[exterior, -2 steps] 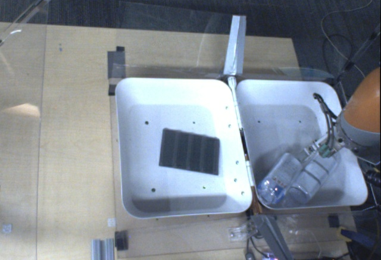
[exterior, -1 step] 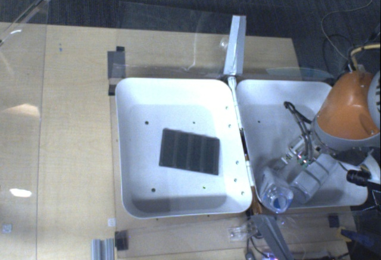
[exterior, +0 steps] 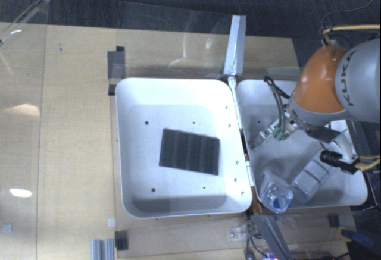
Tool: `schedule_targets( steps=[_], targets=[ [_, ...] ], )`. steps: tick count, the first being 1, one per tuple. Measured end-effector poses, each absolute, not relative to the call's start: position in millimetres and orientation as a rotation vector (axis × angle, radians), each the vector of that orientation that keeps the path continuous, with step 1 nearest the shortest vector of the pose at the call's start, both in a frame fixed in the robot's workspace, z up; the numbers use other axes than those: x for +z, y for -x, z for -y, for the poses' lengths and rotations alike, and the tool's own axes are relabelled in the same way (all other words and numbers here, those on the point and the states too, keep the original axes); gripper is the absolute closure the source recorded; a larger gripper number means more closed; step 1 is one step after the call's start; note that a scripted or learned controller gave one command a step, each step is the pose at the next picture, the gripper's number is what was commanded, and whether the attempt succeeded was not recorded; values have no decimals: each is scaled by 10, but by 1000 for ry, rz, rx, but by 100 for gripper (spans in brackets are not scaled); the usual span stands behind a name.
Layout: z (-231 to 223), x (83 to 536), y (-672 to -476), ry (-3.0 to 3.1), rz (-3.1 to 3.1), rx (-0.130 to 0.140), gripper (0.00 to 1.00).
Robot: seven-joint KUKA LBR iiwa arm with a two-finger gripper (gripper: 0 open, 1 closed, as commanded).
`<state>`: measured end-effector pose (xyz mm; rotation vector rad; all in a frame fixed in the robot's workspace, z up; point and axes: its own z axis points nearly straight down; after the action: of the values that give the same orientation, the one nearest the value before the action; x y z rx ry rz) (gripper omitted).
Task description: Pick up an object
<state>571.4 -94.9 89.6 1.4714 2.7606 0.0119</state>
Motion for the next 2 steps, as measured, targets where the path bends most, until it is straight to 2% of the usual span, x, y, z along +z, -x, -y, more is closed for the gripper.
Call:
schedule_targets(
  steps=[1, 2],
  targets=[
    [1258, 947, -5981, -1557, -2722, 4, 0],
    [1105, 879, -6655, -1794, -2583, -3, 0]
  ],
)
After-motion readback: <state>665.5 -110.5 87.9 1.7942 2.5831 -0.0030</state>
